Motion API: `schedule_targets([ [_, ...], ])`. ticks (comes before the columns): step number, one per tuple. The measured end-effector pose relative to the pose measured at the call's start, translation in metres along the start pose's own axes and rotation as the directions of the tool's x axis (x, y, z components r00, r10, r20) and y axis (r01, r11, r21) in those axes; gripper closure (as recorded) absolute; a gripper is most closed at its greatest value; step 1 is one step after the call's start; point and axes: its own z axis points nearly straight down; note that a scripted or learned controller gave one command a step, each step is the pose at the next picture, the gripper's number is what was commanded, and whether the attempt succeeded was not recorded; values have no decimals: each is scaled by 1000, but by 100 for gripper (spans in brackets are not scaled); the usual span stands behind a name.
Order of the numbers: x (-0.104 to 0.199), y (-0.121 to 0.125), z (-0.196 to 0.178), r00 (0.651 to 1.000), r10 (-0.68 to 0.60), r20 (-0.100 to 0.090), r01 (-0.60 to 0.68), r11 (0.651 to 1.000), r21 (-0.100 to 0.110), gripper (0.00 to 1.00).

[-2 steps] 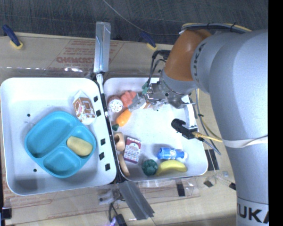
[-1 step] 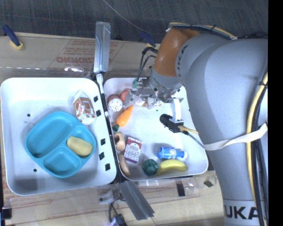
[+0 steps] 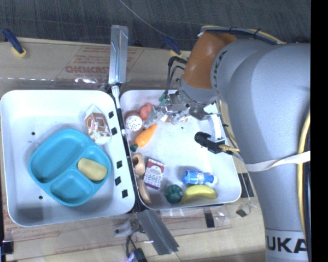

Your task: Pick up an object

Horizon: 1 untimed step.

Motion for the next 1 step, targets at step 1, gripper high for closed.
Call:
schedule_targets([
  [1,14,3,-17,978,-208,12,208,978,3,0],
])
